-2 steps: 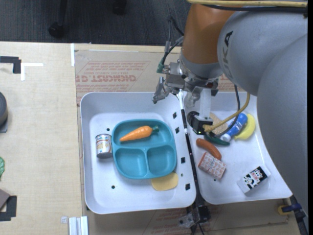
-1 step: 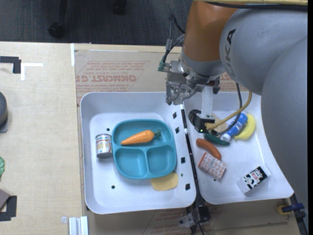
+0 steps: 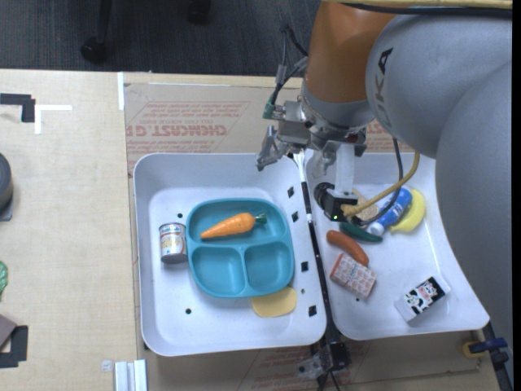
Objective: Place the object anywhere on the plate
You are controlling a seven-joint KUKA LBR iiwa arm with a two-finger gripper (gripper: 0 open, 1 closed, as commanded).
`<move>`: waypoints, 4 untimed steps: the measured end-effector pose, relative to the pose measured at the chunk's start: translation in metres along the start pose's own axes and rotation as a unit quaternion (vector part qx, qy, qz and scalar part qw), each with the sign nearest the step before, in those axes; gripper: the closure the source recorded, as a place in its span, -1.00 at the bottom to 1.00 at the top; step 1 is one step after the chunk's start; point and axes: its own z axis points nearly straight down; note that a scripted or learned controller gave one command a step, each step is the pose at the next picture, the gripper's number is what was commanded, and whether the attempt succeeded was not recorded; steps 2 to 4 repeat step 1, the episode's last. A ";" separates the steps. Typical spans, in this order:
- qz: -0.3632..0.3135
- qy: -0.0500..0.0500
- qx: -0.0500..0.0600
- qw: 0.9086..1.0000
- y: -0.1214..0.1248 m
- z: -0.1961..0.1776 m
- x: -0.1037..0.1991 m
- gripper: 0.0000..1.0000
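- Presently, we find the carrot [image 3: 230,225] lying in the upper, large compartment of the teal plate [image 3: 242,279], which sits in the left bin [image 3: 155,300] at the centre-left of the frame.
- We note the carrot's long axis runs left to right with a slight upward tilt, its green stem end toward the right.
- We place the gripper [image 3: 295,155] above the divide between the two bins, up and to the right of the carrot and apart from it; nothing touches the carrot.
- We see two dark fingers splayed apart with nothing between them, so we record the gripper as standing open and holding nothing.
- In our judgement the placement looks accomplished, the carrot resting wholly within the plate's rim.
- We record other items: a small can [image 3: 172,242] just beside the plate's left edge, a yellow disc [image 3: 275,303] partly under its lower edge, and assorted goods in the right bin [image 3: 456,300].
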 end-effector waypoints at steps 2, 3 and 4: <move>0.000 0.000 0.000 1.000 0.000 0.000 0.000 -1.00; 0.000 0.000 0.000 1.000 0.000 0.000 0.000 -1.00; 0.000 0.000 0.000 1.000 0.000 0.000 0.000 -1.00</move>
